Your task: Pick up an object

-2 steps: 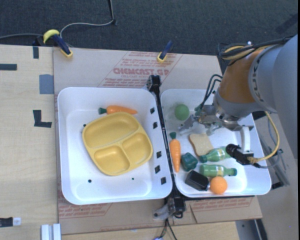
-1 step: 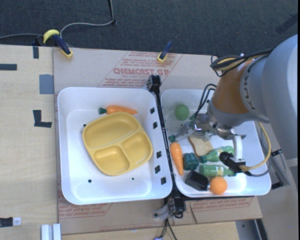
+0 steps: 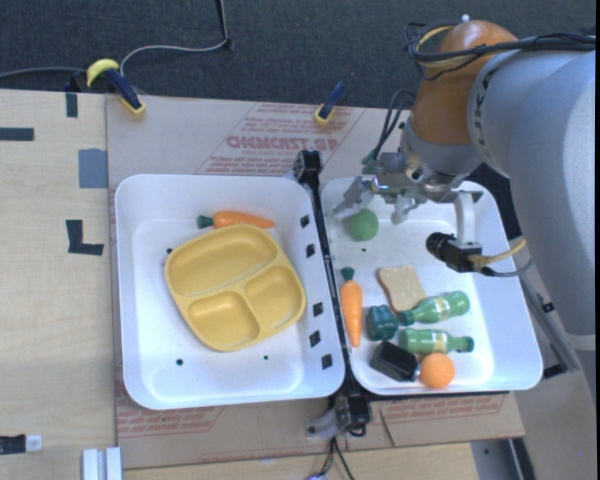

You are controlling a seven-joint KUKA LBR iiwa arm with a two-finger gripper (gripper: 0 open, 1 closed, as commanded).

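Camera view: gripper (image 3: pixel 378 200) hung spread over the green ball (image 3: pixel 361 225), gripping nothing. Ball was round; fingers closing off-centre would likely squirt it away.

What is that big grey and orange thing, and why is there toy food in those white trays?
That is a robot arm. A computer program moves it, and its job is to pick something up. The picture comes from one camera fixed above the bench, looking down at a slant, and the arm reaches in from the right.

At the arm's tip is its claw, hanging over the right bin, close to a green ball. It holds nothing between its fingers.

That bin also has a carrot, a slice of bread, two green bottles, a black block and an orange ball.

The left bin has a yellow divided plate with another carrot behind it.
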